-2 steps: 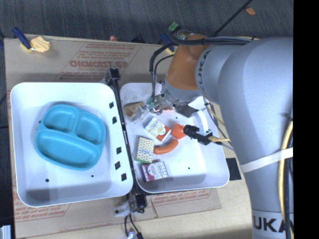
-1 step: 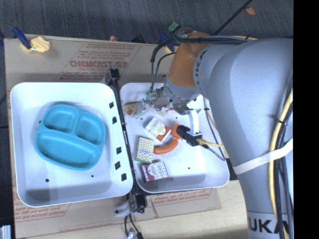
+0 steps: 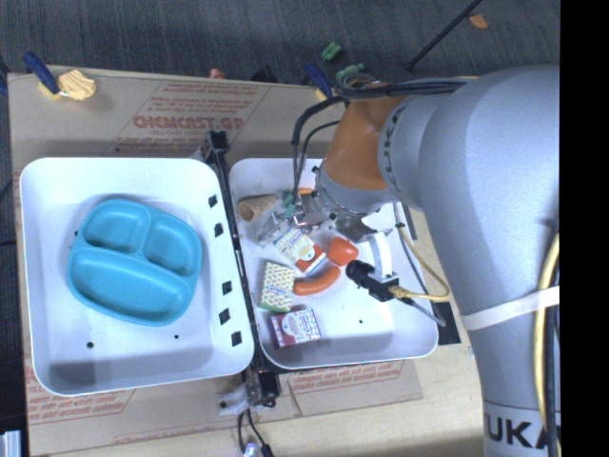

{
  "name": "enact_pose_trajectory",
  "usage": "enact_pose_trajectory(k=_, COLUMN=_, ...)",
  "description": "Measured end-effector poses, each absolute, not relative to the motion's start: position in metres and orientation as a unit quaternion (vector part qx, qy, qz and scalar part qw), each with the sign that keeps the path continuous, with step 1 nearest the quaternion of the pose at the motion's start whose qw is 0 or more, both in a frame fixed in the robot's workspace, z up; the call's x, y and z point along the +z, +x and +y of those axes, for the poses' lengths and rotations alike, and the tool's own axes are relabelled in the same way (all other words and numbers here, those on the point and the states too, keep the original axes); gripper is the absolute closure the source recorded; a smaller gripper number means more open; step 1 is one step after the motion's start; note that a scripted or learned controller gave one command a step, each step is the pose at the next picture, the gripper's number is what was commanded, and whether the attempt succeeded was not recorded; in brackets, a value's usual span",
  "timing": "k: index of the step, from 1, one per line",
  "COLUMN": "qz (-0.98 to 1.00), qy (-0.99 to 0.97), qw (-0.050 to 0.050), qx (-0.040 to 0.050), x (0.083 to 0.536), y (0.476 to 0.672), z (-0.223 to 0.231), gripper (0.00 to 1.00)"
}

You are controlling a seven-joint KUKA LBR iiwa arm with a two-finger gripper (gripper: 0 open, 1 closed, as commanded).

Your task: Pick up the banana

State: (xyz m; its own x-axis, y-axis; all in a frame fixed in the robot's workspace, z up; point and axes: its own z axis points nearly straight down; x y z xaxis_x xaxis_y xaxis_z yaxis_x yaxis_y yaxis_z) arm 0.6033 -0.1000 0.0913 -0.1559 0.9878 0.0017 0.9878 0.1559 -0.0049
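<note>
Hovering over right bin (image 3: 409, 346): fingers (image 3: 297, 219) among glossy packets, state unclear; banana unidentifiable.

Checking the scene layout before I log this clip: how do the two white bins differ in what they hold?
The left bin holds one thing, a blue divided tray, lying flat. The right bin holds several small items in a cluster, among them an orange sausage-like piece and a dark red packet, and the arm reaches over it. Both bins are shallow, white and side by side.
</note>
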Motion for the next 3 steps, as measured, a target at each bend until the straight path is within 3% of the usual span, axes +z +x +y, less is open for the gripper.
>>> enact_pose_trajectory(k=1, qz=-0.845, qy=-0.535, qw=0.012, qx=0.0064, x=0.091, y=0.652, z=-0.102, gripper=0.00)
enact_pose_trajectory(k=2, qz=-0.868, qy=-0.497, qw=-0.002, qx=0.0000, x=0.384, y=0.657, z=-0.111, gripper=0.00)
enact_pose_trajectory(k=3, qz=-0.909, qy=-0.416, qw=0.000, qx=0.0007, x=0.339, y=0.627, z=-0.177, gripper=0.00)
